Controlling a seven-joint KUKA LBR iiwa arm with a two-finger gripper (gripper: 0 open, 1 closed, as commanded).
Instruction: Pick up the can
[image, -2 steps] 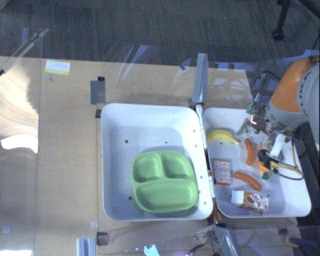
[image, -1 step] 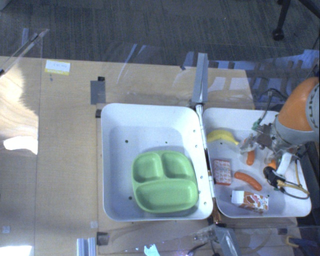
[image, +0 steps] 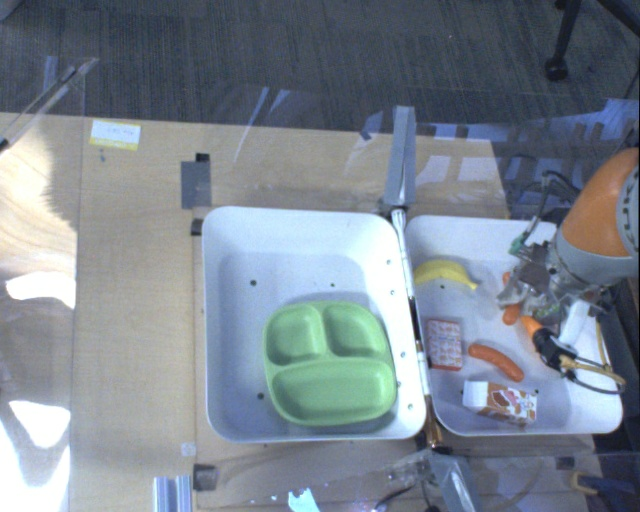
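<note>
The can (image: 444, 343) looks to be the small red and white thing lying on its side in the right bin (image: 455, 228), near the wall the two bins share, a bit right of the middle of the frame. It is small, so I am only fairly sure.

Just above it lies a yellow banana (image: 447, 273). To its right is a red sausage (image: 496, 361), close but not touching. Below that sits a little carton (image: 502, 402). An orange carrot (image: 520, 315) lies further right, under the end of the arm (image: 598, 228).

The arm comes in at the right edge, and its jaws hang over the carrot side of the bin, well apart from the can. I cannot tell if the jaws are released or clenched. Nothing shows between them.

To do this well, I think the arm should slide left until the jaws are right above the can, then turn so they close across its round sides, not its ends. It should come straight down and stay clear of the sausage and the bin wall.

The left bin (image: 215, 300) holds a green plate (image: 330, 362), all on the tabletop (image: 120, 300).
</note>
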